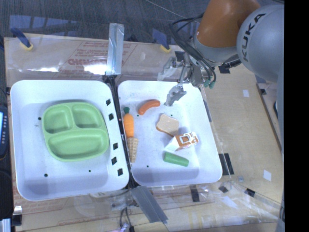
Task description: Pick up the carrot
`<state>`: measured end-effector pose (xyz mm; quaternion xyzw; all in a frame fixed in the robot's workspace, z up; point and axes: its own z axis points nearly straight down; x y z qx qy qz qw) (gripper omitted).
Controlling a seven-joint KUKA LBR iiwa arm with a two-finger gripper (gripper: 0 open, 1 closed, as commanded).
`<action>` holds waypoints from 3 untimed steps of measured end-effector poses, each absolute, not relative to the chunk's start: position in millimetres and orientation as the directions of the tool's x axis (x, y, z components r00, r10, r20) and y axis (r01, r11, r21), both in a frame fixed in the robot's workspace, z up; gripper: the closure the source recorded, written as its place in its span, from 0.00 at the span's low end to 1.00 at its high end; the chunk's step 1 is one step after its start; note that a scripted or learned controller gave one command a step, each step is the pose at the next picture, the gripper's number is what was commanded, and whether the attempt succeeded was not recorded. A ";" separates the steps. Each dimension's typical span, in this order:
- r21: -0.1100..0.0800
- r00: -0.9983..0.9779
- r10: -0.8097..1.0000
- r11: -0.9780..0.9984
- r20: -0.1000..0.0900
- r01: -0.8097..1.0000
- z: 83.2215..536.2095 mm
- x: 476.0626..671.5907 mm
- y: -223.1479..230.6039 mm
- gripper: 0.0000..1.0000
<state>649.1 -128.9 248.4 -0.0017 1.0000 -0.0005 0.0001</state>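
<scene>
Metal-grey and slim, the claw (174,95) is hanging over the back part of the right bin (207,163), below the arm's glossy orange band (224,16) and a tangle of dark cables; whether its tips are spread or pressed together I cannot tell, and nothing is showing between them. Just beside it to the left, a smooth, curved orange-red sausage (148,106) is lying on the white plastic floor. Nearer the middle, a tan slice of toast (167,124) with a rounded top is resting flat, and close by its lower right a small orange-and-white carton (186,140) is lying tilted. A green, rounded cylinder (175,159) is sitting in front of that. The carrot (128,123), matte orange with a small green top, is lying lengthwise against the right bin's left wall, well apart from the claw, with a ridged beige waffle cone (132,149) touching its lower end. In the left bin (24,178), a pale green plate (75,130) with three moulded compartments is lying flat. Both bins are sitting on a bench (236,129) with clear, shiny plastic sheeting.
</scene>
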 end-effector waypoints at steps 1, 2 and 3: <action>0.004 -0.997 -0.071 0.997 0.013 -0.071 111.1 653.6 -113.5 0.00; 0.000 -0.997 -0.076 0.997 -0.003 -0.076 129.9 658.8 -112.9 1.00; 0.002 -0.879 0.476 0.879 -0.005 0.476 194.3 647.9 -70.8 1.00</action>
